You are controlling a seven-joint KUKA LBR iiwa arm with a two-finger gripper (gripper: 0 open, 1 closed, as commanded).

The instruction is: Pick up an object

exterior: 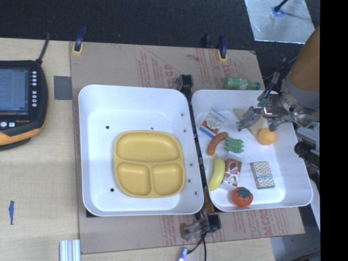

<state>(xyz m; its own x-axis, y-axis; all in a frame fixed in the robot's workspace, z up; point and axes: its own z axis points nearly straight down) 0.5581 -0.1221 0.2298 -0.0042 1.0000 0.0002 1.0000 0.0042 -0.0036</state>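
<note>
My gripper (pixel 260 124) hangs over the far part of the right bin (pixel 296 192), its two dark fingers spread open with nothing between them. An orange ball (pixel 266 137) lies just below and in front of the fingertips, close to the right one. To the left are a tan wedge (pixel 240 113), a small white and blue packet (pixel 213 120), a sausage (pixel 217 142) and a green vegetable (pixel 234 144). Nearer the front lie a banana (pixel 217 173), a red and white carton (pixel 232 173), a patterned box (pixel 262 174) and a tomato (pixel 242 197).
The left bin (pixel 92 145) holds a yellow divided plate (pixel 148 163). A green bottle (pixel 242 83) lies on the cardboard behind the right bin. A control pendant (pixel 19 102) sits at the bench's left edge. The arm comes in from the right above the bin's far corner.
</note>
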